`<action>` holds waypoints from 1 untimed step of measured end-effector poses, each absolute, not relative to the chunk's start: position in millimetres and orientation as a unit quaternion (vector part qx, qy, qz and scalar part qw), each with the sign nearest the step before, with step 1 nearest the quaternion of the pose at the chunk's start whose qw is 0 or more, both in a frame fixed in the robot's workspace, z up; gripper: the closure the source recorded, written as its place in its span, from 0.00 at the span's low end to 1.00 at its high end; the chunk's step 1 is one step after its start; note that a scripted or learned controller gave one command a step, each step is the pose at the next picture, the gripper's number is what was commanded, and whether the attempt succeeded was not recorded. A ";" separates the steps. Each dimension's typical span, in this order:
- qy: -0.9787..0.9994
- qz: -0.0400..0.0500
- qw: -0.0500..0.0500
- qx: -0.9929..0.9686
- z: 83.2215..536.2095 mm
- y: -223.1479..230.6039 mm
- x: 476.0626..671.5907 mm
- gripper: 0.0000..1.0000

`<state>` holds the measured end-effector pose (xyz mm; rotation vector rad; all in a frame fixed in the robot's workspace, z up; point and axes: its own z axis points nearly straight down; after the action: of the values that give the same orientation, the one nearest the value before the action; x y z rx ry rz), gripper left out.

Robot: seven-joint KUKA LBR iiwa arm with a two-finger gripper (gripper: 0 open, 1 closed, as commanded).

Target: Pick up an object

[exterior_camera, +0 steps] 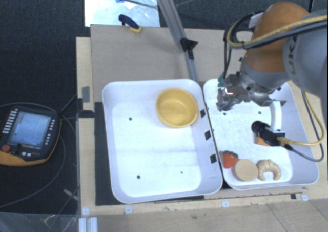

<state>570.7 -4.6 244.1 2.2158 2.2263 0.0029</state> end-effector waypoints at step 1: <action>0.709 0.001 0.000 0.706 241.4 37.4 603.7 1.00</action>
<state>603.7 37.4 241.4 2.2166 2.2262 0.0017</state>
